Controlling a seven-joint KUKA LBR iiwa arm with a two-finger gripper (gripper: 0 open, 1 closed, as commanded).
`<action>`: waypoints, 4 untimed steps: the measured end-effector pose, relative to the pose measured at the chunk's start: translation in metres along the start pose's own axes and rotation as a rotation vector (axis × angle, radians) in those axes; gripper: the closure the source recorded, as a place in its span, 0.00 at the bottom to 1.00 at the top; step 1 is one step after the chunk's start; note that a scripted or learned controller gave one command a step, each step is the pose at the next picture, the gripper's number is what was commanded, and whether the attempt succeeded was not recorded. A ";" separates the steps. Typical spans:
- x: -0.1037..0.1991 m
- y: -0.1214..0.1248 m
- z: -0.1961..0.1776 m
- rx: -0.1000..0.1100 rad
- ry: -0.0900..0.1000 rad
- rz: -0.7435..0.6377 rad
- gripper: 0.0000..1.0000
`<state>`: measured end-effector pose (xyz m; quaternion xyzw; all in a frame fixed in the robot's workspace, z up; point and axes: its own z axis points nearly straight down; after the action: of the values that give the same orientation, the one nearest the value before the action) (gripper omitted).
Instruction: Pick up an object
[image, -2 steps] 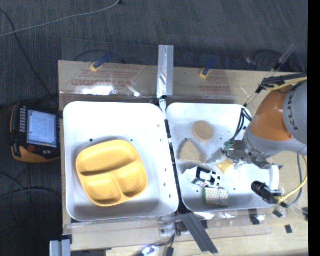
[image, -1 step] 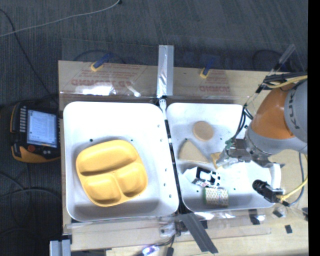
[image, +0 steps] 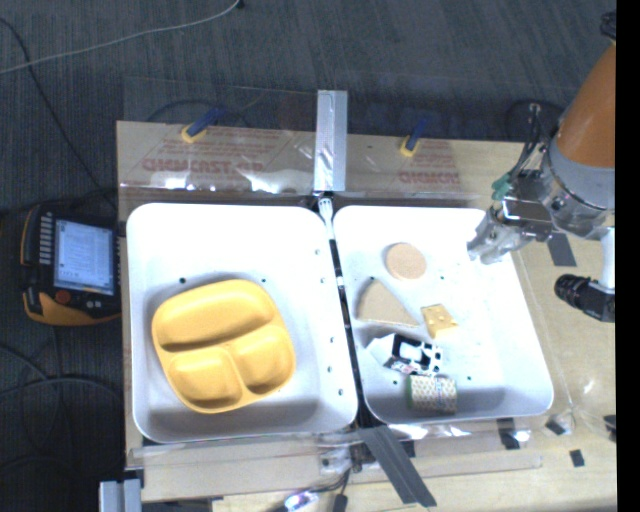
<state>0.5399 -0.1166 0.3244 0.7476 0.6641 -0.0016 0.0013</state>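
The tool (image: 492, 243) hovers over the right bin's (image: 520, 330) far right rim, its grip state impossible to tell. The approach is in hand; next it must descend toward the round tan disc (image: 405, 261) nearby inside that bin.

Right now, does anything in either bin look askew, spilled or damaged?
Nothing stands out. The yellow divided tray lies flat in the left bin. The right bin holds small items loosely clustered: a tan disc, a tan wedge, a yellow piece, all inside the rim.
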 end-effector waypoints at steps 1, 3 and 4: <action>-0.066 0.008 -0.096 -0.001 0.000 -0.220 1.00; -0.093 0.105 -0.119 0.000 -0.005 -0.202 1.00; -0.091 0.106 -0.128 0.000 -0.010 -0.205 1.00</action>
<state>0.6344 -0.2191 0.4533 0.6757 0.7371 -0.0052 0.0044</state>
